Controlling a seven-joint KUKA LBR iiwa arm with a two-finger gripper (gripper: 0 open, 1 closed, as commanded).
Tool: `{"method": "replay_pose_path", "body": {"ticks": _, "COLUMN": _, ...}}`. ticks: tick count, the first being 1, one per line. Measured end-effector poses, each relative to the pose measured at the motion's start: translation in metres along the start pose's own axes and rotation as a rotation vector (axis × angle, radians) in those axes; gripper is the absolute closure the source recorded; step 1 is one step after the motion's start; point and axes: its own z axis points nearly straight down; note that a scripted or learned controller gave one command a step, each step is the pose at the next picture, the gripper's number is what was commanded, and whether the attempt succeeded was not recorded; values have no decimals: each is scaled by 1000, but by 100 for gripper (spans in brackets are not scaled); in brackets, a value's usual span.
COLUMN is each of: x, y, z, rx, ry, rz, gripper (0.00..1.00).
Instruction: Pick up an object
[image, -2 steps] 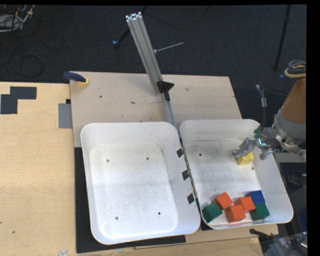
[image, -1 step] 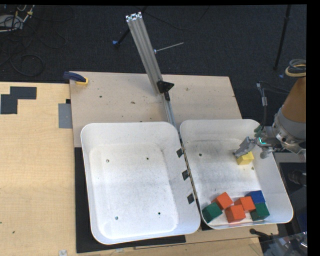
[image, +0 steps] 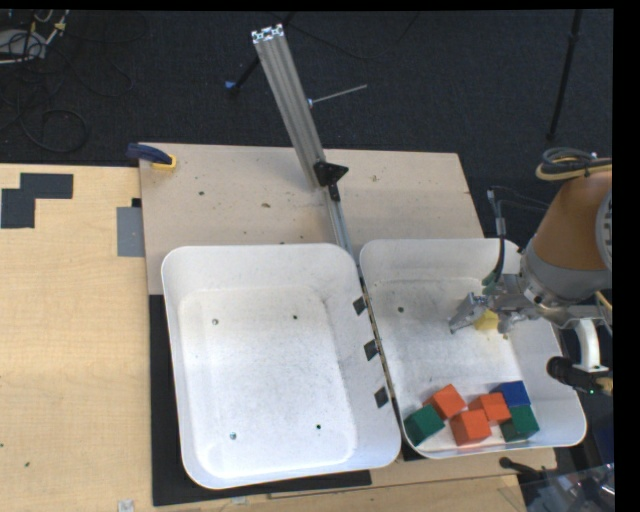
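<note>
My gripper (image: 484, 317), lowered into the right bin (image: 425, 275) from the right, wrist with orange band (image: 575, 220) above it. Fingers: closed in narrow on one yellow object (image: 487, 320), which sits between the tips, just over or on the bin floor; I cannot tell which. Below my fingers, toward the near edge of the same bin, one cluster of blocks, well apart from me: orange block (image: 449, 400); green block (image: 424, 423), touching it on its left; orange block, second (image: 470, 427); orange block, third (image: 494, 407); blue block (image: 514, 393); dark green block (image: 520, 425), at the cluster's right end. These lie packed against one another. To the left of my fingers, past the dividing rims with their black clips (image: 369, 349), one left bin (image: 200, 270), white, shallow. Beyond my fingers, up and to the left, one slanted aluminium rail (image: 290, 100) rising from the wooden bench (image: 400, 190). Far off at the bench's back left corner, one blue-and-yellow clamp handle (image: 152, 155).
</note>
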Motion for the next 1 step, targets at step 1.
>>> {"method": "replay_pose_path", "body": {"ticks": 1, "x": 0, "y": 1, "z": 42, "rx": -8, "ry": -2, "rz": 2, "gripper": 0}}
